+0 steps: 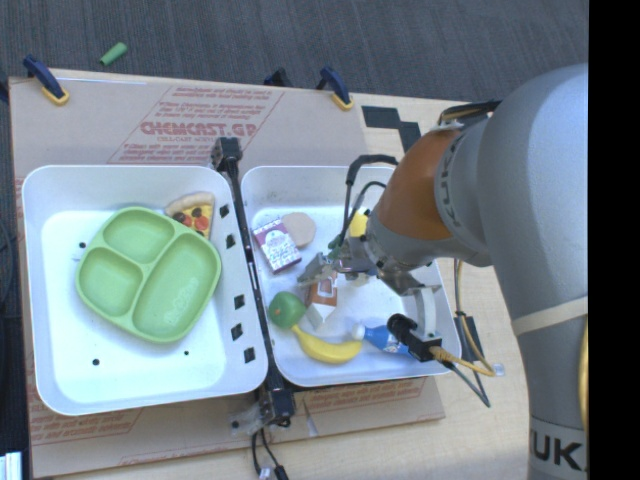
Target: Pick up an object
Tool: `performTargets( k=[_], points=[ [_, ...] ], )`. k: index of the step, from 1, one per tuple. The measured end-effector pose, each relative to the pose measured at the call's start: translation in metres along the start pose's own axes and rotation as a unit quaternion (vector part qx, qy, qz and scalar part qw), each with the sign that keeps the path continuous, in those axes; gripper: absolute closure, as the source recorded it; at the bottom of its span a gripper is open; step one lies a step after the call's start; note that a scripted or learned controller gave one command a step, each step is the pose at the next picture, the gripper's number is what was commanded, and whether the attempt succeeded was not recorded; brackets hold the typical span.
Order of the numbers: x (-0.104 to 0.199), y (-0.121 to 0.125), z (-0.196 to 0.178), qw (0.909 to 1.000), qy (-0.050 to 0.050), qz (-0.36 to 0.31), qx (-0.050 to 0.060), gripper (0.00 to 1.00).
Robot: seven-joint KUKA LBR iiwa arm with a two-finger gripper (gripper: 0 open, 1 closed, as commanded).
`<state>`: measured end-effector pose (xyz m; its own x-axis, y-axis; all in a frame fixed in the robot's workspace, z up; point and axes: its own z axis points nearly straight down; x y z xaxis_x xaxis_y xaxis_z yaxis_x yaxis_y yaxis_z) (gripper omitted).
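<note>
- Camera view: the hand hung low over the right bin, at the frame's centre; whether its fingers stood apart or together, I cannot tell.
- Just below it lay a green apple and a banana.
- The left bin held a green plate.

Red "CHEMCAST GP" print marks the brown board; white letters "UK" mark the arm's base.

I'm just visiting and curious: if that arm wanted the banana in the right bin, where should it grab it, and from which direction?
Probably across the middle of the banana, coming straight down from above. It lies flat on the floor of the right bin, curved, with its narrow width easy to span. The ends look harder to reach: the green apple sits by the left tip and a blue item by the right one.
</note>
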<state>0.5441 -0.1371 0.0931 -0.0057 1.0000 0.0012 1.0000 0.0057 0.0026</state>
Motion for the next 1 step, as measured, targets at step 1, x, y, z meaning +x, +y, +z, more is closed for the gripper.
performTargets(
  k=[1],
  points=[
    [0.0, 0.0003, -0.0108, 1.0, 0.001, -0.001, 0.001, 1.0]
  ],
)
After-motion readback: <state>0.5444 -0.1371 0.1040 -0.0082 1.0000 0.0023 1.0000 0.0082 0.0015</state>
